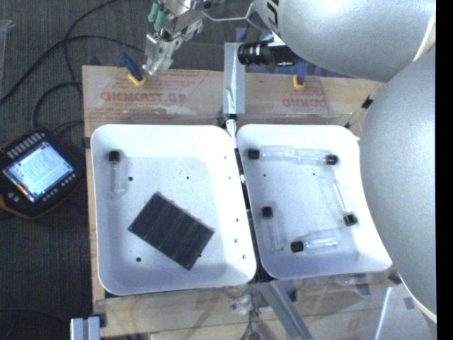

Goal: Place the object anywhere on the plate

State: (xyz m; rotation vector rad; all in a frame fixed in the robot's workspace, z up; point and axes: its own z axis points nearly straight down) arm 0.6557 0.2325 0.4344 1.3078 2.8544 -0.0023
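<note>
One handheld control pendant with a lit screen [37,170] lies on the dark floor mat at the far left, off the bench and clear of the work. Next comes the left shallow white bin [163,129]. A clear plastic tube with a black cap [117,174] lies along its left wall. Near it but apart lies the black ribbed rectangular plate [170,231], flat and turned at an angle on the bin floor, so its whole top is free to receive something. That tube is likely the object to place, since it lies nearest the plate. Above the bin's far edge hangs the metal two-finger gripper [154,66], raised over the bench board; I cannot tell whether it is clenched or released, and nothing visible is in its grasp. The right shallow white bin [297,128] holds four more capped clear tubes [290,154] around its walls. The grey arm [354,20] looms at the right.
</note>
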